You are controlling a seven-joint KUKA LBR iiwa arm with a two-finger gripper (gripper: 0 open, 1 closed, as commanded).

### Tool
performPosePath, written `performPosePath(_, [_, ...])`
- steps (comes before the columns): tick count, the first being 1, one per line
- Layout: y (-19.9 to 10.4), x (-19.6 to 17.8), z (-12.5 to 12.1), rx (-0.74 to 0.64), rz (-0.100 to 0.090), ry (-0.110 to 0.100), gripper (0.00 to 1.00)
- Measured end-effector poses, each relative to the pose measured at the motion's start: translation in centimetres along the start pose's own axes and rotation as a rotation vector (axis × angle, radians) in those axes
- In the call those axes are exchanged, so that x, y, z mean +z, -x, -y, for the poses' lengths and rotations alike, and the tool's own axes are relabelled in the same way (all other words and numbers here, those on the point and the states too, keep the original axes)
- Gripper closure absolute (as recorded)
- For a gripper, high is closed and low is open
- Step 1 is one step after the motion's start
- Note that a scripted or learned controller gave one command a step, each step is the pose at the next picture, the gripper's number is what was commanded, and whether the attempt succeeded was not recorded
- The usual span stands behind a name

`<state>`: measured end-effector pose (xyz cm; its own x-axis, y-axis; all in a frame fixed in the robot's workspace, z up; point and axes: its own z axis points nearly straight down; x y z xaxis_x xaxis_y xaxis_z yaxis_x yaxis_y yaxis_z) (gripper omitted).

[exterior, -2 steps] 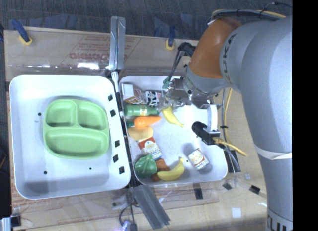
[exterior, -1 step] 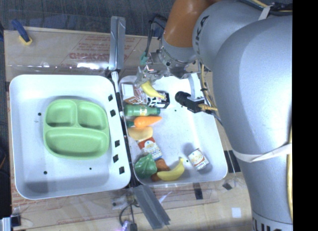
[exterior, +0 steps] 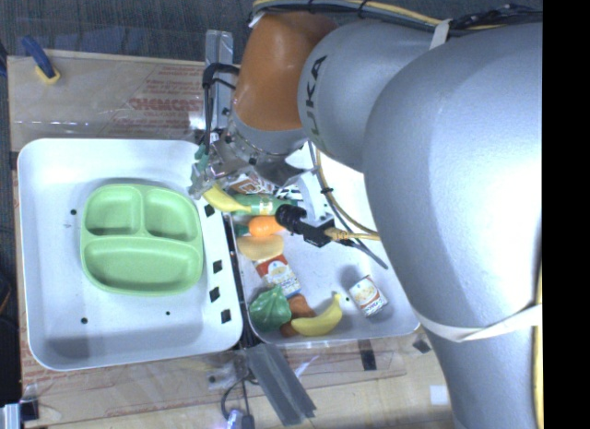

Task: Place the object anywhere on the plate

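Camera view: plate [exterior: 143, 238] sits well inside bin [exterior: 37, 233] edges.

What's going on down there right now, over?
Pincer low over the right bin's left end, near a banana. Grip unconfirmed. Green plate in left bin bare. Toy food piled below the arm.

Blue clamp [exterior: 39, 60] at the bench's [exterior: 111, 95] far-left corner
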<state>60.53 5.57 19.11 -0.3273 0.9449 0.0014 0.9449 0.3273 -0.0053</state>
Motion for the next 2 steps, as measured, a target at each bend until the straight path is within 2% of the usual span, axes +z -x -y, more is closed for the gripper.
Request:
performPosePath(1, [0.0,0.0,0.0,0.000,0.000,0.000,0.00])
performPosePath(2, [3.4,-0.1,-4.2,0.184,0.002,0.004,0.00])
